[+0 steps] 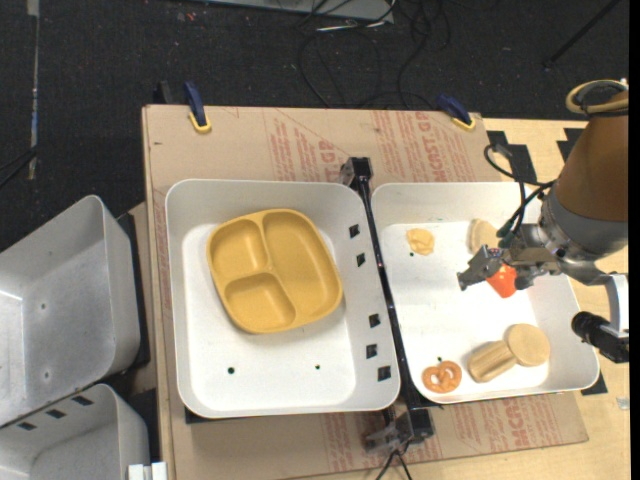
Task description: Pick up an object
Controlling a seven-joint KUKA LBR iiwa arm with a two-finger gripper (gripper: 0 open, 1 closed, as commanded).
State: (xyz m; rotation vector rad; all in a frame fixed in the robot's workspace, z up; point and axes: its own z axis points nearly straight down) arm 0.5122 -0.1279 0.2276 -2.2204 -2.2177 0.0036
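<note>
Orange-red, small and probably light hard plastic, the toy (502,282) sits in the right bin (440,298), just below the gripper (497,265). Whether the gripper is spread or pinching it I cannot tell. It looks smooth and liable to slip, so a squeeze across its middle seems best. A pretzel (441,376) lies well below.

A cardboard-covered counter (270,143), printed with red lettering and clipped at its far edge by two clamps (197,108), is seen carrying two shallow white bins set side by side. The left bin (190,298) and the right bin (440,318) are placed touching along a black divider (375,268) at the counter's middle.
</note>
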